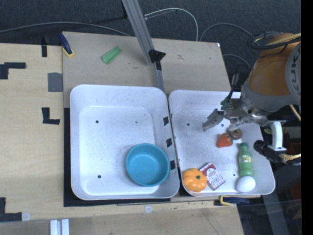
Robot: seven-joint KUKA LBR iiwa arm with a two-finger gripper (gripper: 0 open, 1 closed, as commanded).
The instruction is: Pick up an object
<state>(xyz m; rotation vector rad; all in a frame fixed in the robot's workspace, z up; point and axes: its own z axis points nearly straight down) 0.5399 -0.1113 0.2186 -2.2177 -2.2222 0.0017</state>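
You are looking down from one fixed camera set above the bench (29, 146), tilted at a slant rather than straight down. It sits far enough back to take in both the left bin (83, 102) and the right bin (195, 99) whole, plus the board behind them and a strip of dark floor along the top. The arm (274, 77) enters from your right edge. A grey pole (139, 23) rises toward the lens from the board; it may be the camera's own mast, though you cannot tell for sure.

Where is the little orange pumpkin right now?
The pumpkin sits in the right bin's near-left corner, touching the red-and-white packet.
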